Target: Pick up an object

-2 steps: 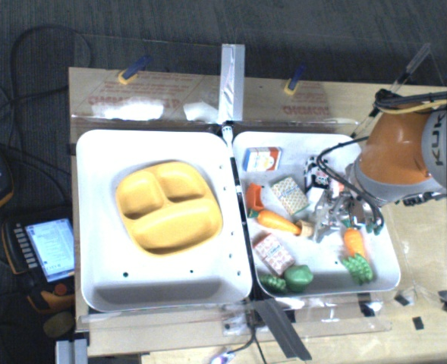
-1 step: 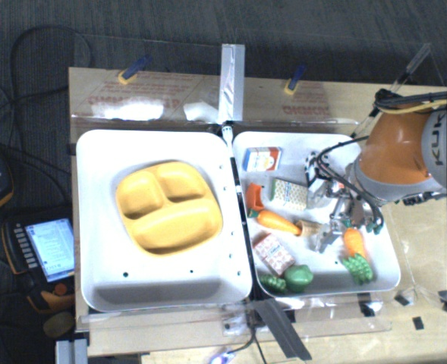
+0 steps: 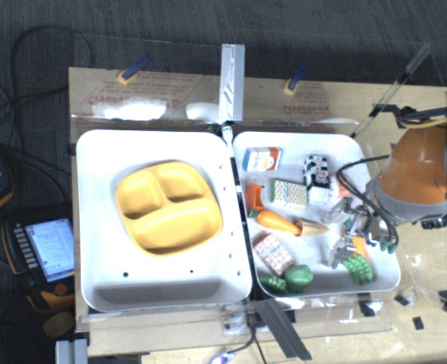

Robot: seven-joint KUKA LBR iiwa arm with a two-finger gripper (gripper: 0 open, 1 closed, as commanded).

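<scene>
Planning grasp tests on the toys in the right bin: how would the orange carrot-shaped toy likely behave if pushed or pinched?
The orange carrot-shaped toy lies on its side, tapered and rounded, so a push would probably roll or swing it rather than slide it straight. Its surface looks smooth like moulded plastic, so likely stiff, light and somewhat slippery. The pink patterned box sits close below, so it may be nudged.

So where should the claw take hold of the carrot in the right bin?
Probably across the thick orange middle of the carrot, coming straight down. It lies flat and roughly left to right in the right bin, so closing across its width suits the narrow, tapering shape.
</scene>
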